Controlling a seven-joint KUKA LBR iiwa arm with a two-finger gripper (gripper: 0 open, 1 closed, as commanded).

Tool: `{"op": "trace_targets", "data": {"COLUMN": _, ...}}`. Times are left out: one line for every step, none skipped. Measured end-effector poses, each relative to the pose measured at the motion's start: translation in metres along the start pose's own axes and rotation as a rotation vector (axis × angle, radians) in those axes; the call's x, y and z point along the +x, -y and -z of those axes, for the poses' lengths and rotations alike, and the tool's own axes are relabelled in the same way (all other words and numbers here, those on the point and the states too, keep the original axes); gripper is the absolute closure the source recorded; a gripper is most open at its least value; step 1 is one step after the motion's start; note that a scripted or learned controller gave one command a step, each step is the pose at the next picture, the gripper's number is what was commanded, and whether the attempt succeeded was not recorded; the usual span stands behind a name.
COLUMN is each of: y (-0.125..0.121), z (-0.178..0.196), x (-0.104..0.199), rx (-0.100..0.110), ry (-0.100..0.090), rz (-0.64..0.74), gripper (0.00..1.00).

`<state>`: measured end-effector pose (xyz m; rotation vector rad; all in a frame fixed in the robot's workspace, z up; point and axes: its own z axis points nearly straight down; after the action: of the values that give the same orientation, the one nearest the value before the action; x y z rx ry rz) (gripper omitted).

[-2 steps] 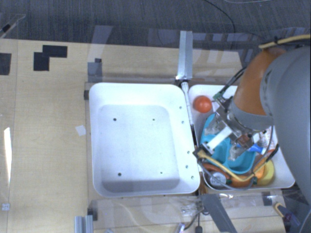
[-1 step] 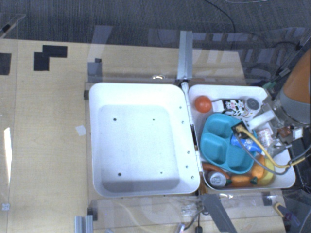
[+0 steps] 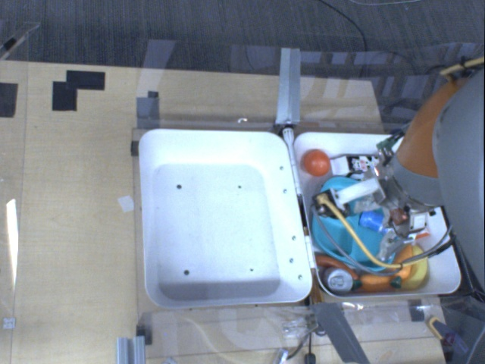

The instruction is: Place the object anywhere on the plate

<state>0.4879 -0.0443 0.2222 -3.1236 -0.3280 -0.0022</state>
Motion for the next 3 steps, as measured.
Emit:
{"op": "trace_targets", "data": {"y": -0.003, "z": -0.033, "x": 0.013, "rx": 0.002, "ry": 0.003, "rz": 0.212, "gripper": 0.00}}
{"op": "trace_targets", "data": {"y": 0.116, "z": -0.038, "x": 0.024, "rx": 0.001, "ry": -0.002, "rz": -0.004, "gripper": 0.00}}
{"op": "trace_targets", "data": {"y": 0.090, "z": -0.011, "x": 0.056, "rx": 0.000, "ry": -0.001, "rz": 0.015, "gripper": 0.00}}
